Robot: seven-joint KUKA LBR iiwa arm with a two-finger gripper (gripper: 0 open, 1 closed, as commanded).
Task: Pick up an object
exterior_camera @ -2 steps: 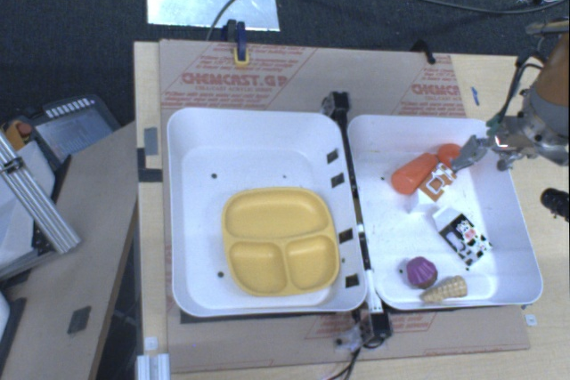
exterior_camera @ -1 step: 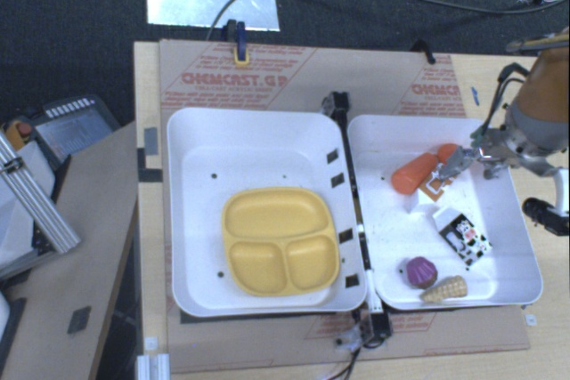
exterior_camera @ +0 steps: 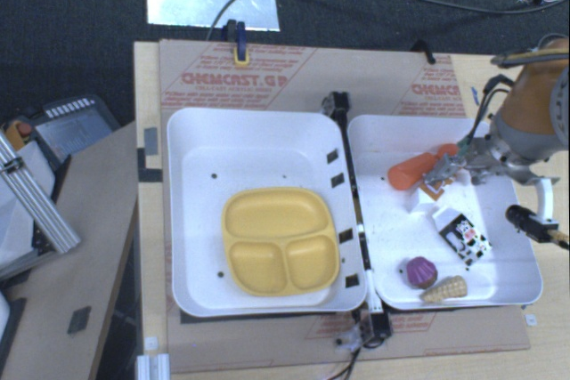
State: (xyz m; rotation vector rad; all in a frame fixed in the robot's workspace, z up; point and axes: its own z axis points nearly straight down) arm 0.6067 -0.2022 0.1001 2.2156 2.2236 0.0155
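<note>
**Orange carrot toy at the gripper, hold unconfirmed**

Orange carrot toy (exterior_camera: 411, 171) lies in the right bin (exterior_camera: 512, 280), toward its far side, with the gripper (exterior_camera: 445, 169) at its right end. How wide the gripper stands, or whether it has the toy, cannot be told here. The toy is tapered and smooth, so an end-on hold risks it sliding out or swinging down on the lift.

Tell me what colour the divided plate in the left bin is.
Yellow. The divided plate shows clearly in the camera view.
</note>
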